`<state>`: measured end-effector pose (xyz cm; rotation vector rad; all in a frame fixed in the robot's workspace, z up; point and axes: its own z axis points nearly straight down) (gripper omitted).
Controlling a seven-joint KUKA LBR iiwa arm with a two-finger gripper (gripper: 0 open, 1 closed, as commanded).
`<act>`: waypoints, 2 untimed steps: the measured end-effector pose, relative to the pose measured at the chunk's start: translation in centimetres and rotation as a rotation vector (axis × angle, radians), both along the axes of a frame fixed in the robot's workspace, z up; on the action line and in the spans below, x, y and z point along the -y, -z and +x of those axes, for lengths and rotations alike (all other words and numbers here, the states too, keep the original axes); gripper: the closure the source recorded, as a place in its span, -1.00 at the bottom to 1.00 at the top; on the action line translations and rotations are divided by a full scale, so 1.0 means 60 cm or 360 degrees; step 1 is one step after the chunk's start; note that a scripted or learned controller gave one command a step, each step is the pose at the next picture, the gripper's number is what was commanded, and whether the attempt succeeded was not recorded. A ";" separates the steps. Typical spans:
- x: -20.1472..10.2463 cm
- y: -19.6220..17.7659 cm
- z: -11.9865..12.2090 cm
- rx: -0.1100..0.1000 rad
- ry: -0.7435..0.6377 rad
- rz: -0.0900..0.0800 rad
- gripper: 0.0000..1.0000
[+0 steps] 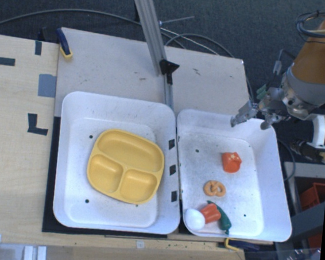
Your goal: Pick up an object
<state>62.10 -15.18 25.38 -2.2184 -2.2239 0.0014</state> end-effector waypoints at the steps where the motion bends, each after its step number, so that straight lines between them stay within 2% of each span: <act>1: 0.000 0.000 0.000 0.0000 0.0000 0.0000 -1.00; 2: 0.010 0.077 -0.005 -0.0008 0.0002 0.0000 -1.00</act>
